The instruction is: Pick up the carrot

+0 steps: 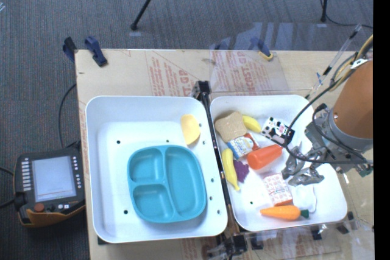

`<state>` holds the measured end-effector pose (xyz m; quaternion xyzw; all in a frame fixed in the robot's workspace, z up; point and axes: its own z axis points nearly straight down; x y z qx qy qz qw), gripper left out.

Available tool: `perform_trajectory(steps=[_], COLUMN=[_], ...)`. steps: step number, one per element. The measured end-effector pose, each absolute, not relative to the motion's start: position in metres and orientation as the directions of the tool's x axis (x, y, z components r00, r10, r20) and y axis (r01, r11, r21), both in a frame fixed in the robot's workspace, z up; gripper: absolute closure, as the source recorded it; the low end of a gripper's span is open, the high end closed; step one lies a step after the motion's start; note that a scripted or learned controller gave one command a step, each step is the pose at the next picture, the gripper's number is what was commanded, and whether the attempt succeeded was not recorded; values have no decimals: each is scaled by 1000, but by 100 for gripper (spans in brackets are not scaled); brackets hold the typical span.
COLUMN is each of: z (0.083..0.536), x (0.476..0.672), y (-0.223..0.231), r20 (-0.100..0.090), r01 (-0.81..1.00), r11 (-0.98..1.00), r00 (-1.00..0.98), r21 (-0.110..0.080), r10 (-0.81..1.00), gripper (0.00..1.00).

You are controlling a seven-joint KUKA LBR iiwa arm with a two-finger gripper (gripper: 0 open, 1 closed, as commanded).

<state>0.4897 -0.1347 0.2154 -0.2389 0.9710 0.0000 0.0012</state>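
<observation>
Carrot (281,212) beside right bin's front rim (292,225); pincer (303,175) above, grip unreadable

A single fixed camera looked down at a slant from well above the bench (152,73), taking in both white bins (97,131) and some carpet beyond. The arm (356,109) entered from the frame's right, its gripper (303,175) over the nearer-side bin.

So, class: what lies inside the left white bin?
Inside the left bin lie a blue divided plate and a pale yellow piece near its right wall. Whatever is beneath the plate is covered.
</observation>
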Motion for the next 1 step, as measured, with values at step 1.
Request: perform_trajectory(steps=[1], z=[215], x=[490], y=[-133], r20=[-3], r01=[-466], r11=[885], r00=[-885], r21=[2], r10=[-466], gripper=[0])
